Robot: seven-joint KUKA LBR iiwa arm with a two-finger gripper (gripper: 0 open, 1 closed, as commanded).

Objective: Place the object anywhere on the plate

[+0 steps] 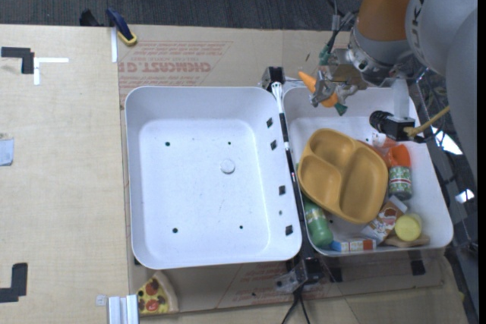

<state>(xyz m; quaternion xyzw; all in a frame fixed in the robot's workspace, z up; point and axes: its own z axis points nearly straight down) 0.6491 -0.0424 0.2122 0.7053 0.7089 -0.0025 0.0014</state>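
Two white bins (201,99) sitting on bench.
Gripper (328,96) is hovering above plate (343,177), fingers gripping an orange object (307,78).

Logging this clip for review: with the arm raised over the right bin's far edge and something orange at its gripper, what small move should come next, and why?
Probably a short shift toward the camera, then down. The gripper hangs above the right bin's far edge with an orange piece at its fingers, though a firm hold isn't clear. The yellow divided plate lies just nearer the camera, tilted on other items, so a gentle, low release seems wise.
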